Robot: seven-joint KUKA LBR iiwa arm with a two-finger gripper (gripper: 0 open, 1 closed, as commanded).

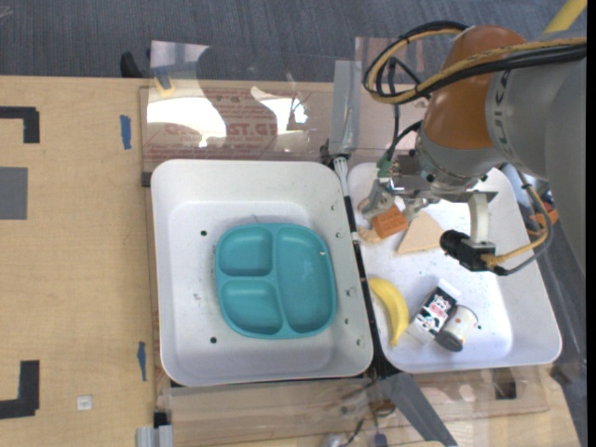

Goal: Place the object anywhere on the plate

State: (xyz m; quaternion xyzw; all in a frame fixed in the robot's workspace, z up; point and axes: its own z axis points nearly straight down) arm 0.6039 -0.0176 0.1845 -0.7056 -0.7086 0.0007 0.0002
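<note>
A teal divided plate (277, 280) lies in the middle of the left white bin (177, 214). My gripper (386, 203) is down in the right bin (523, 329), close to its left wall and far corner. A small orange-brown block (390, 223) sits directly under the gripper tip, touching or nearly touching it. I cannot make out whether the block is held. The grey arm with its orange band arches in from the upper right and covers the back of that bin.
A tan wedge (421, 235) lies just right of the block. A yellow banana (391, 307) rests along the right bin's left wall, and a black-and-white can (440, 317) lies near the front. The raised rim (355, 250) between the bins separates gripper and plate.
</note>
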